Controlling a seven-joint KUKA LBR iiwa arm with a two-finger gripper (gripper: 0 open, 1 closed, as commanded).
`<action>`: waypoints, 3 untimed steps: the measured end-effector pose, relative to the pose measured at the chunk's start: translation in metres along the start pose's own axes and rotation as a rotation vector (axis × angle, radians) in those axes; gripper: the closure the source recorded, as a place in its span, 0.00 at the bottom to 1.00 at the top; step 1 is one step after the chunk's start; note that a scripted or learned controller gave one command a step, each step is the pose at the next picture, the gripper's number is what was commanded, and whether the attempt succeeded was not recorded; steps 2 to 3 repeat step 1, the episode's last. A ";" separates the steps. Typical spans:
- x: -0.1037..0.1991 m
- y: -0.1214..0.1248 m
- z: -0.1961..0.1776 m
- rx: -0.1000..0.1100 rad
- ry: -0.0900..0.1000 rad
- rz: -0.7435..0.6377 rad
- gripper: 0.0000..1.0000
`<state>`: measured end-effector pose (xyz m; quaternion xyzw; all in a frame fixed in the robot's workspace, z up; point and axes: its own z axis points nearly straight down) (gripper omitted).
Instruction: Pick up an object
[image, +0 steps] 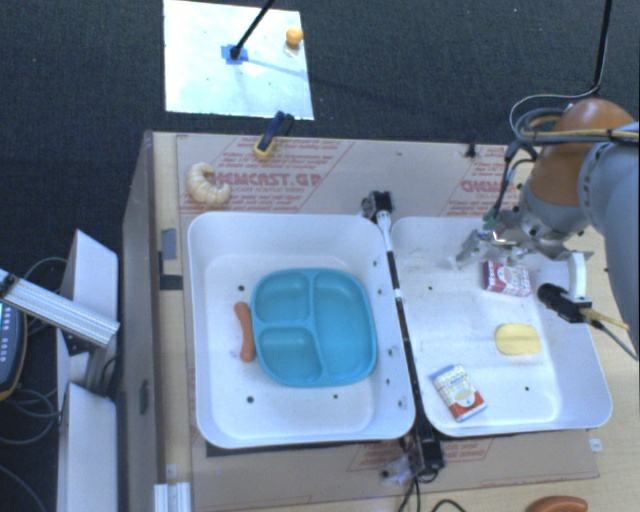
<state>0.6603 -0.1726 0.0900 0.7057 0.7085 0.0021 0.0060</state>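
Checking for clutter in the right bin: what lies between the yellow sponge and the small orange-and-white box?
Nothing: in the camera view, only bare white bin floor lies between the yellow sponge and the small orange-and-white box.

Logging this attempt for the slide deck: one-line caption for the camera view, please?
Gripper poised over the right bin beside a small red-and-white packet; blue divided tray and sausage in the left.

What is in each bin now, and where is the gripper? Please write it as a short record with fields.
left bin: blue divided plate, orange sausage beside the plate's left edge
right bin: red and white packet, yellow piece, small carton
gripper: over the right bin's far part, just left of the red and white packet
gripper hold: nothing seen between its fingers
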 end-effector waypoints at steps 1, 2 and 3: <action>-0.002 -0.022 -0.014 0.009 0.004 0.002 0.00; -0.002 -0.022 -0.014 0.009 0.004 0.002 0.00; -0.002 -0.022 -0.014 0.009 0.004 0.002 0.00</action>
